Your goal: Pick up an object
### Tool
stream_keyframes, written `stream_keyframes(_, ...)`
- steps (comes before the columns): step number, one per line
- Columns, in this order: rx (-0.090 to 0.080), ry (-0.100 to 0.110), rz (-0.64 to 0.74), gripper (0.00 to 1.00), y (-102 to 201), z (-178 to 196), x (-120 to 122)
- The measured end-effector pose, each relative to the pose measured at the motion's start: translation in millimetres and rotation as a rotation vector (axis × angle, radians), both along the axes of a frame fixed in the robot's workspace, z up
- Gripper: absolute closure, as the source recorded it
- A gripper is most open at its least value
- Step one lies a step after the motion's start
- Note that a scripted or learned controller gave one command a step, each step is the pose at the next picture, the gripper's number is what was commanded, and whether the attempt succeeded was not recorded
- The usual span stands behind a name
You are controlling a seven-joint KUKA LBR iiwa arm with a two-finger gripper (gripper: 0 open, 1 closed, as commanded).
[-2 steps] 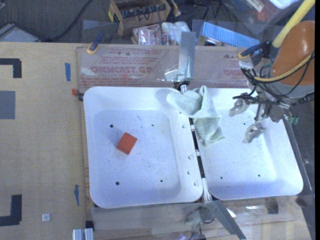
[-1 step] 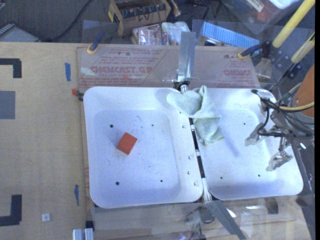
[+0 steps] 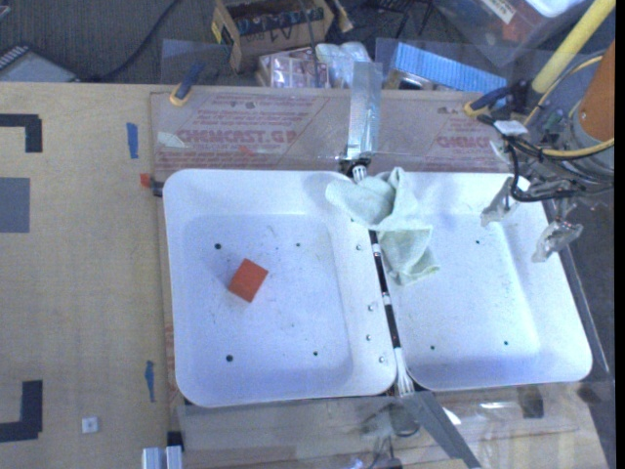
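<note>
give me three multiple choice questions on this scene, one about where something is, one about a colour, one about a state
1. Where does the block lie?
A. in the left bin
B. in the right bin
C. on the wooden bench outside the bins

2. What colour is the block?
A. blue
B. orange-red
C. green

3. How does the cloth lie?
A. folded flat in the middle of the left bin
B. crumpled across the divide between the two bins
C. hanging from the gripper

Answers:
1. A: the block rests on the floor of the left bin, apart from its walls.
2. B: its faces show orange-red against the white bin.
3. B: the pale cloth is bunched over the inner rims, part in the left bin and more in the right bin, while the gripper stands apart from it at the right bin's far right.
</note>
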State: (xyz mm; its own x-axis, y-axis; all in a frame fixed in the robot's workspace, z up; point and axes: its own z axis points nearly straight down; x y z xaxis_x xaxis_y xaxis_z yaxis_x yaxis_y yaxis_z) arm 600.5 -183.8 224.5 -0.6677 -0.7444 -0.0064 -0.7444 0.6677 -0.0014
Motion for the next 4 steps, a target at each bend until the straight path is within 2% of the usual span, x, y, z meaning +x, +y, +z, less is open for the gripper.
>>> stream_keyframes(1, 0.001, 0.006, 0.483, 0.00, -12.9, -18.4, -115.8)
stream_keyframes(2, 0.002, 0.004, 1.034, 0.00, 0.1, -31.5, -120.2)
stream_keyframes(3, 0.003, 0.004, 1.246, 0.00, -16.8, -110.3, -121.2)
stream_keyframes(4, 0.002, -0.002, 1.582, 0.00, 31.9, 72.2, -119.8)
